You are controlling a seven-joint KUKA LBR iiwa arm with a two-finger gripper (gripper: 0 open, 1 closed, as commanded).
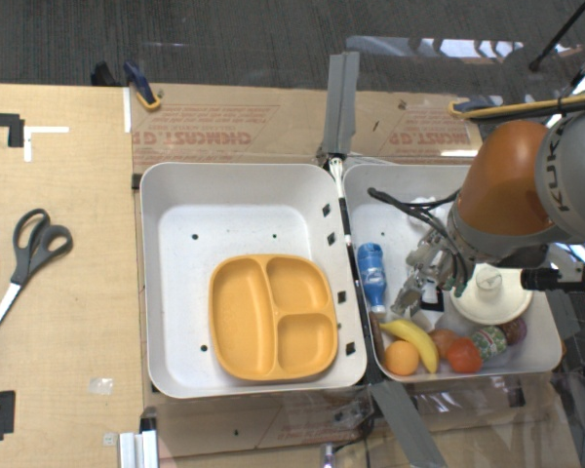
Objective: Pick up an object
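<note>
Banana (pixel 415 339) lies below the tool (pixel 421 279); tool's grip state cannot be told.

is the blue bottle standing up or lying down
Lying down: the blue bottle lies on its side on the right bin's floor by the left wall, its length running toward the banana.

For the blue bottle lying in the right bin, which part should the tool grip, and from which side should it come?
Grip the blue bottle across its middle, coming straight down from above. It lies on its side, its long axis running away from the camera, close to the left wall of the right bin. The fingers would likely fit best closing across its narrow width, though the wall leaves little room on that side. The banana lies just beyond its near end.
</note>
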